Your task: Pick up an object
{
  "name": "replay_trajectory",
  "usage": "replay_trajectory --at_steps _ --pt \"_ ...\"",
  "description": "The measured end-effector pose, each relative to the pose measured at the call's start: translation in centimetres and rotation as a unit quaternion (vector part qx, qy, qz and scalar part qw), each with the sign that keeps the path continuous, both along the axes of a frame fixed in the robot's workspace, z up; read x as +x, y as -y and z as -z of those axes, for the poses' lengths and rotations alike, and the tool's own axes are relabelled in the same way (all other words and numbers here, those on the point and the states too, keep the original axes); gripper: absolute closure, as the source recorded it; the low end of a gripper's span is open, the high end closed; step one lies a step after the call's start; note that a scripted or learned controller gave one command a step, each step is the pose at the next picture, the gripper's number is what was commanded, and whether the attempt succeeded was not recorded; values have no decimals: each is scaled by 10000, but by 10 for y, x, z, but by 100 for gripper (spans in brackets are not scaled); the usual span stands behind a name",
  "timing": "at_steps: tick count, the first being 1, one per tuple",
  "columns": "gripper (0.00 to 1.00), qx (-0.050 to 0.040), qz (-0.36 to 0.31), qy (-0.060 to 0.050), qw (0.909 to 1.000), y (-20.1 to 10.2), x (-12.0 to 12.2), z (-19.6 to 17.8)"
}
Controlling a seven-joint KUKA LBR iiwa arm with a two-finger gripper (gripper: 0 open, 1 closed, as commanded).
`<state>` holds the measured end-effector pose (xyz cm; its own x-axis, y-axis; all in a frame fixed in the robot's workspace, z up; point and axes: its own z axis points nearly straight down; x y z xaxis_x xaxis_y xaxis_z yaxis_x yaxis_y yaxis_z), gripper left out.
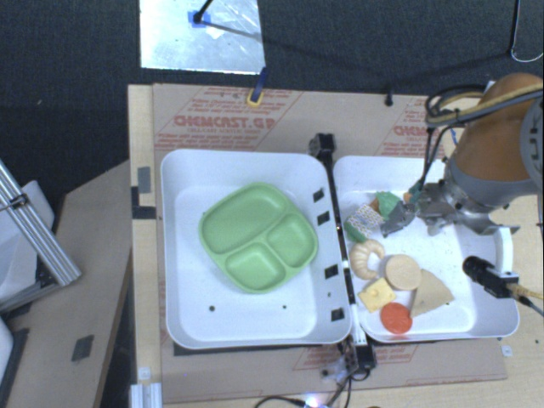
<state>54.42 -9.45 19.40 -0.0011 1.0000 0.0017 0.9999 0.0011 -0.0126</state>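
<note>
Camera view: the end effector (398, 219) is hovering low in the right bin (484, 321), just beside a green object (388, 201) and a speckled white piece (365, 221). Whether it is apart or together cannot be told. The other candidates are lying clustered near the divider: ring (367, 258), round disc (402, 272), wedge (432, 294), yellow cube (376, 295), red disc (395, 318). Advisable: be centring over one isolated item before descending.

The light is bright and even, coming from above. The two white bins (255, 330) shine almost too white, and their walls show only soft, pale shadows. A shiny silver sheet (201, 24) past the bench's far edge glares. The dark floor stays dim. Everything looks a little fuzzy and grainy.
</note>
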Motion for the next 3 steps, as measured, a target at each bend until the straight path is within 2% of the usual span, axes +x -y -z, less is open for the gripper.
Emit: replay_trajectory --at_steps 1,3 --pt "0 -7 -13 69 10000 0 3 -7" --pt "0 -5 1 49 10000 -6 3 78"
